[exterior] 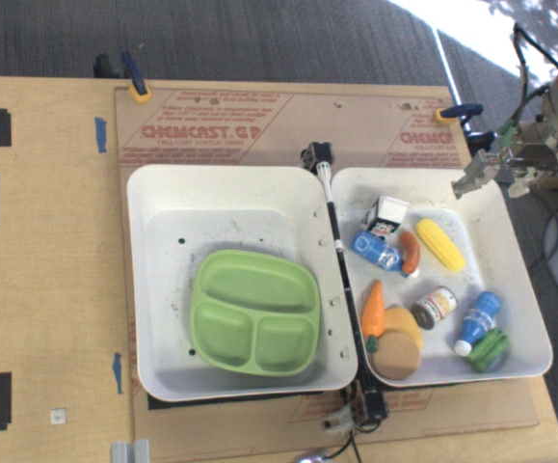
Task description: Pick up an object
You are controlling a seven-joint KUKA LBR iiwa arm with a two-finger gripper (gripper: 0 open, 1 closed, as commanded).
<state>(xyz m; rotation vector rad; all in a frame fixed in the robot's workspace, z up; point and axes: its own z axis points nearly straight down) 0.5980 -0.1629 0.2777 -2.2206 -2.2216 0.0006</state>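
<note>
Gripper (479, 174) hovering at right bin's (534, 307) far corner — can't tell its state.
Corn (440, 244) lying nearest, clear-sided — aiming there, descending straight, is looking easiest.

Even, soft indoor light, a bright sunlit patch top right, slightly blurry.

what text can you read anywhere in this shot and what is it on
"CHEMCAST GP", red print repeated on the brown sheet under the bins, clearest at its upper left; a partial repeat at the upper right is cut off by the bin.
Smaller red lines beneath that print: too blurred to read.
Labels on the small can, the blue bottle and the white box in the right bin: too small to read.
</note>
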